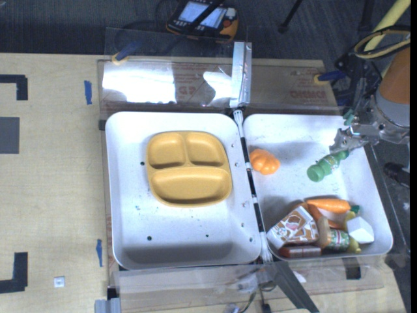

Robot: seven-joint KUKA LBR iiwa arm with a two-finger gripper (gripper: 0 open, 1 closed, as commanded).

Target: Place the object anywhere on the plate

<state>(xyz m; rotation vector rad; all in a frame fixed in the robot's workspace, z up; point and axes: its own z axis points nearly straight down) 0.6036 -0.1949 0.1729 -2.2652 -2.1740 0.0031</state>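
A yellow divided plate (189, 168) lies in the left white bin (124, 233). At the right bin's far right side, my gripper (344, 145) is shut on the narrow top end of a green bottle (324, 166). The bottle hangs tilted down and to the left, over the bin floor. A faint shadow falls on the floor to the bottle's left.
The right bin (293, 126) holds a small orange fruit (264, 162) by the divider. A carrot (329, 205), a brown carton (298, 229) and other items are piled at its front right corner. A clear panel (169, 80) stands behind the left bin.
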